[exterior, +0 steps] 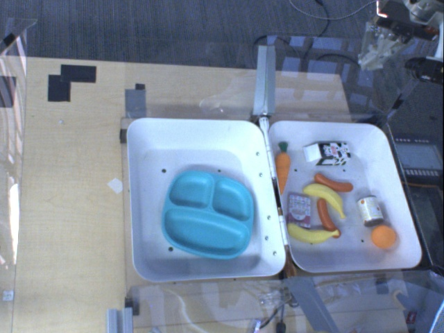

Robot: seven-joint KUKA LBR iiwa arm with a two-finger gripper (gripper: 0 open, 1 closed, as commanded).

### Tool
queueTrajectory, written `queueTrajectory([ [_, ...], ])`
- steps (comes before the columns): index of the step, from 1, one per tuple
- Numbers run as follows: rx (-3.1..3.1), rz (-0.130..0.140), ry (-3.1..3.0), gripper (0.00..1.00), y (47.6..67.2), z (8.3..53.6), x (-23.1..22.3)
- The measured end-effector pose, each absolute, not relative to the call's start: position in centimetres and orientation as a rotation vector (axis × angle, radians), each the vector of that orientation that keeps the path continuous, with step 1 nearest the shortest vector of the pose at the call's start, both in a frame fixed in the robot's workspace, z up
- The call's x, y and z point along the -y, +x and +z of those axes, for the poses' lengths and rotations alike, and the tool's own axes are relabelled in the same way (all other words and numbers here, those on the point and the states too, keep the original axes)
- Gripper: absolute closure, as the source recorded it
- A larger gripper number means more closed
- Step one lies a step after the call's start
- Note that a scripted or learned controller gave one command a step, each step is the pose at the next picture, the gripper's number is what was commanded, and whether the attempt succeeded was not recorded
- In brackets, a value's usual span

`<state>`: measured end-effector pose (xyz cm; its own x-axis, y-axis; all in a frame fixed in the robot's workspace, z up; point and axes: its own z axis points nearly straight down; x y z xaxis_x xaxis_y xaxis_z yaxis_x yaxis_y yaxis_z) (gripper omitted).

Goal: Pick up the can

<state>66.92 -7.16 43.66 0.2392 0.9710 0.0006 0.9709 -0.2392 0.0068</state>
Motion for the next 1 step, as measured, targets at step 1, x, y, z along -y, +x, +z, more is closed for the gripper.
queueTrajectory([
  [1, -1.863, 0.008, 2.524, 1.0, 66.93, 43.68, 8.28],
])
